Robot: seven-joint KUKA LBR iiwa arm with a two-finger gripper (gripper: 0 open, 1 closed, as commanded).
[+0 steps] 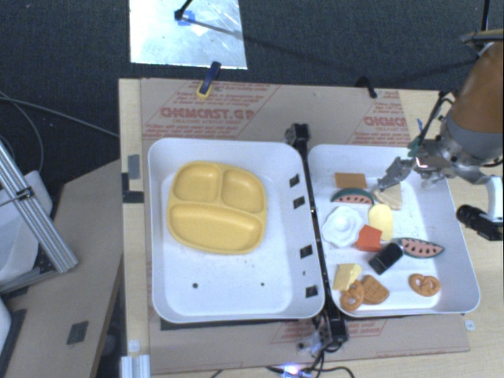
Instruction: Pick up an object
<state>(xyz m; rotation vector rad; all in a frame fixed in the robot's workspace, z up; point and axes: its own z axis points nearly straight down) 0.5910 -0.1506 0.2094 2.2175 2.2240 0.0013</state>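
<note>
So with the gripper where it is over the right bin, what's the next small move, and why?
Probably a short straight descent. The gripper hangs over the upper part of the right bin, with the watermelon slice and a pale yellow piece just beside and below it. Nothing shows between its fingers, so lowering onto the nearest piece looks like the sensible step.

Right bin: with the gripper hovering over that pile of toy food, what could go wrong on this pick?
1. Crowding: the gripper hangs by the watermelon slice and pale yellow piece, which lie close together. It may snag two items or nudge one aside.
2. Flat targets: the brown cracker lies flat on the right bin floor, so a grasp may well slip off.
3. The white fried egg touches the red block; pushing either could shift both.
</note>
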